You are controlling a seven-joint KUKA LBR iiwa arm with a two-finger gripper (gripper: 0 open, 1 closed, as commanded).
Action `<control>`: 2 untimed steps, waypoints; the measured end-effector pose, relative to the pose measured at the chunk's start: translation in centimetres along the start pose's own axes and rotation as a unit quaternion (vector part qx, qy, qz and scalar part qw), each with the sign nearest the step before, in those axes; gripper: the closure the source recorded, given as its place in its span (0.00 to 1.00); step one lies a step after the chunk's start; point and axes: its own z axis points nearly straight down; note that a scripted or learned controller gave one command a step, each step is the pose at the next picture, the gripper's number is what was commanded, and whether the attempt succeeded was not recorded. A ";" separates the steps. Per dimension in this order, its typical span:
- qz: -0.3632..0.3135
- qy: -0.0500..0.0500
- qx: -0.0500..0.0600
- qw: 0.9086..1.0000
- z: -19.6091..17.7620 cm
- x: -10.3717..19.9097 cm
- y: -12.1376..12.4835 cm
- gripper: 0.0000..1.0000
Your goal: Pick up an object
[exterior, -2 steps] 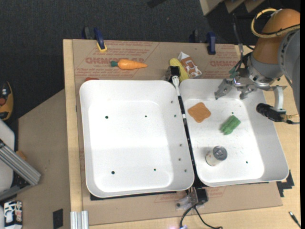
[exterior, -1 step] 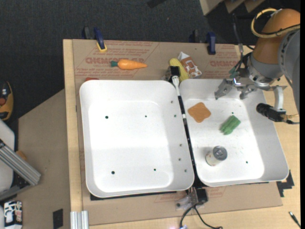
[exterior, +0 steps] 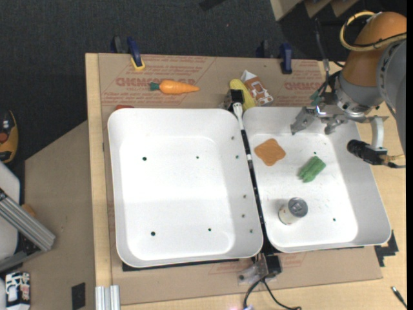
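1. The grey arm (exterior: 377, 57) with its orange band reaches in from the right, its jaws (exterior: 315, 123) hanging over the far edge of the right bin (exterior: 361, 205).
2. The jaws stand spread apart, one finger (exterior: 299, 124) toward the bin divider and the other nearer the arm; nothing sits between them.
3. Inside the right bin, a flat orange-brown cracker-like piece (exterior: 270, 152) lies near the far left part, just below the jaws and apart from them.
4. A green block (exterior: 312, 169) lies tilted near the middle of that bin, to the right of the orange-brown piece and not touching it.
5. A small grey-capped round object (exterior: 293, 210) rests nearer the front of the same bin, well apart from the other two.
6. The left bin (exterior: 129, 173) sits beside the right one, their rims touching along the centre.
7. On the cardboard-covered table (exterior: 213, 66) behind the bins, a toy carrot (exterior: 175, 88) lies on its side, and a yellow item (exterior: 240, 90) and a small brown-and-white packet (exterior: 258, 90) sit near the gap between the bins.
8. Two blue clamps (exterior: 134, 51) grip the table's far edge.
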 end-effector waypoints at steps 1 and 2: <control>0.000 0.000 0.000 1.000 0.0 0.0 0.0 0.00; 0.000 0.000 0.000 1.000 0.0 0.0 0.0 0.00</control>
